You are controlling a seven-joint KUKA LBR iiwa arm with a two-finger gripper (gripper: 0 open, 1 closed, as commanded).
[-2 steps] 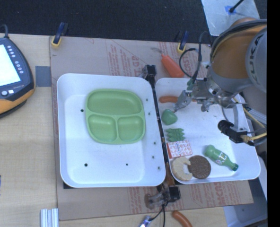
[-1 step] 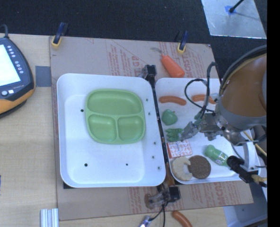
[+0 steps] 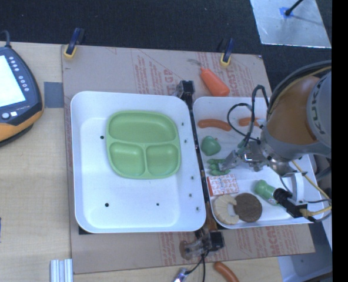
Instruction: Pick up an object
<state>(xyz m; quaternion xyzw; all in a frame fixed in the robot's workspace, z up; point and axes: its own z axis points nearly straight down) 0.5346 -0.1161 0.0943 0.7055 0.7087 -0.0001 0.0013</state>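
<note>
My gripper (image 3: 226,163) reaches into the right bin (image 3: 291,216) from the right, low over its middle. Its tip is at a small green leafy item (image 3: 214,168), and I cannot tell whether they touch. Just above lies a round green pepper (image 3: 210,145). A brown sausage (image 3: 214,124) and an orange piece (image 3: 247,121) lie at the bin's far end. A red-and-white packet (image 3: 223,185), a pale ring-shaped biscuit (image 3: 225,210), a dark brown disc (image 3: 248,207) and a green bottle-like toy (image 3: 263,188) sit toward the near end.
The left bin (image 3: 91,198) holds a green divided plate (image 3: 143,144). A carrot (image 3: 214,82) lies on the cardboard beyond the right bin. Another orange item (image 3: 227,271) lies at the front edge. A teach pendant (image 3: 6,96) rests at far left.
</note>
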